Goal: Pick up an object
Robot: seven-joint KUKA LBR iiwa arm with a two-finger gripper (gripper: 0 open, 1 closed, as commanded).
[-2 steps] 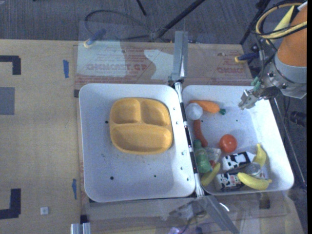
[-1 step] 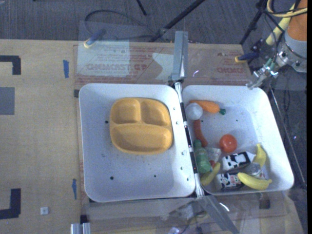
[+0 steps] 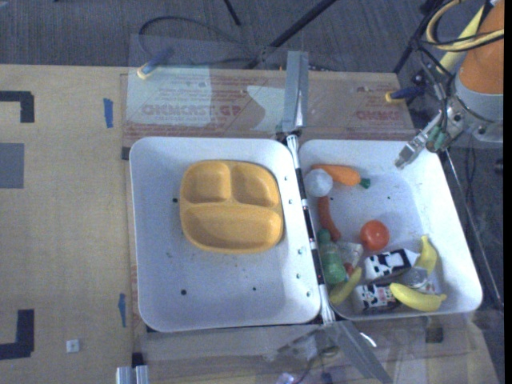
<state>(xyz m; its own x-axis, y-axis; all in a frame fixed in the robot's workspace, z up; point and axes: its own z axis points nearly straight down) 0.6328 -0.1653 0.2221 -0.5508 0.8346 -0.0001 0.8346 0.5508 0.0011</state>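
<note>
- The gripper [image 3: 410,155] is hanging over the far right rim of the right bin [image 3: 456,238]; whether it is apart or together, I cannot tell.
- Nothing is showing between its tips.
- A carrot [image 3: 339,174] is lying at the bin's far left, touching a white ball [image 3: 319,183].
- A sausage [image 3: 328,218] is lying along the left wall, a green bottle [image 3: 330,261] sitting just nearer.
- A tomato [image 3: 374,235] is sitting mid-bin.
- Two cow-print cartons [image 3: 386,278] and bananas [image 3: 418,296] are crowding the near right corner.
- A yellow tray [image 3: 232,206] is resting in the left bin [image 3: 160,278], well apart from the gripper.
</note>
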